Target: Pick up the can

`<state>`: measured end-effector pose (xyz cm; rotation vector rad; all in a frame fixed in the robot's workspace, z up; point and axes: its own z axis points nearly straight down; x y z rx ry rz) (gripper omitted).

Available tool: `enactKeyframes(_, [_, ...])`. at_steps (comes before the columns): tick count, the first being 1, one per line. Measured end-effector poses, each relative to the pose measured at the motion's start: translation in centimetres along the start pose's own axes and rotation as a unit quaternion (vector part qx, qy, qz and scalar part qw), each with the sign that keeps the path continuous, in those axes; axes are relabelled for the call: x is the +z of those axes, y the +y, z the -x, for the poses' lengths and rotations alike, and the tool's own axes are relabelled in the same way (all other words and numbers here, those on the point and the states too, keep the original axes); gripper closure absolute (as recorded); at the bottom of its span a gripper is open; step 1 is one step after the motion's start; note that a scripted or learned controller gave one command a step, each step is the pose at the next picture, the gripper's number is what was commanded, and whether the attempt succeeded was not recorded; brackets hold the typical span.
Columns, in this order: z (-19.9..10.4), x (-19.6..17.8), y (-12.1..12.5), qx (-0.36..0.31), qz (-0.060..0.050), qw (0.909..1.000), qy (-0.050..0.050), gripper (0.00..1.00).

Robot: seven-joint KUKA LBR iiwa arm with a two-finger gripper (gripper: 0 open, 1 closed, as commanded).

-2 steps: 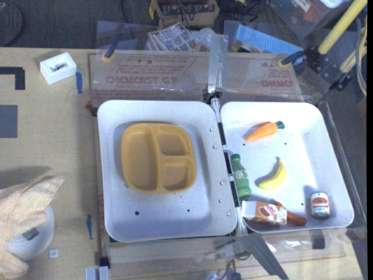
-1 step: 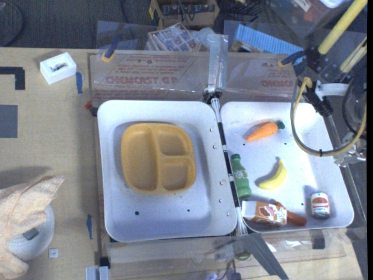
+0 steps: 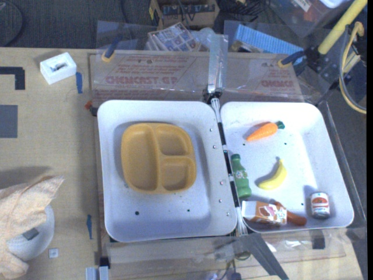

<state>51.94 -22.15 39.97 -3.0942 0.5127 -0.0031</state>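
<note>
Red-and-white-labelled can [image 3: 320,205], writing unreadable

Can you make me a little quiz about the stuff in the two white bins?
1. True or false: the can stands in the same bin as the yellow tray.
2. What lies closest to the carrot? A) banana B) can C) yellow tray
3. Fill in: the green bottle lies along the right bin's ____ wall.

Key: 1 false; 2 A; 3 left.
</note>
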Motion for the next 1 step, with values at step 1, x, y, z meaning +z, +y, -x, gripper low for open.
enactKeyframes(1, [2.70,-3.48,0.88,-0.066,0.000,0.9978,0.000,1.00])
